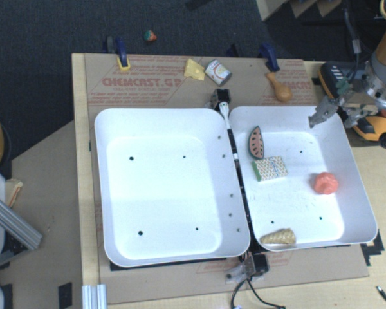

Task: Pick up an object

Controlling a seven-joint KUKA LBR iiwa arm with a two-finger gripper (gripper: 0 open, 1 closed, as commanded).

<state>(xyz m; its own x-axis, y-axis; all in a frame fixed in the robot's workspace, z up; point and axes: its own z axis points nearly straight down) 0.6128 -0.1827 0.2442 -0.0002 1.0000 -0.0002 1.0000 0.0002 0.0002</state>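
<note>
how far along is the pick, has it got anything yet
Nothing looks picked yet. The end effector hangs over the right bin's upper right rim, with nothing visible between its fingers. The watermelon slice, patterned block, pink ball and cone all lie in that bin.

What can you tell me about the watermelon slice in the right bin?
The watermelon slice looks like a small toy wedge: red flesh with dark seed specks and a green rind along its curved left edge. It lies flat on the floor of the right bin, in the upper left part, long axis running roughly up and down the view. Nothing touches it; a patterned block lies just below.
</note>
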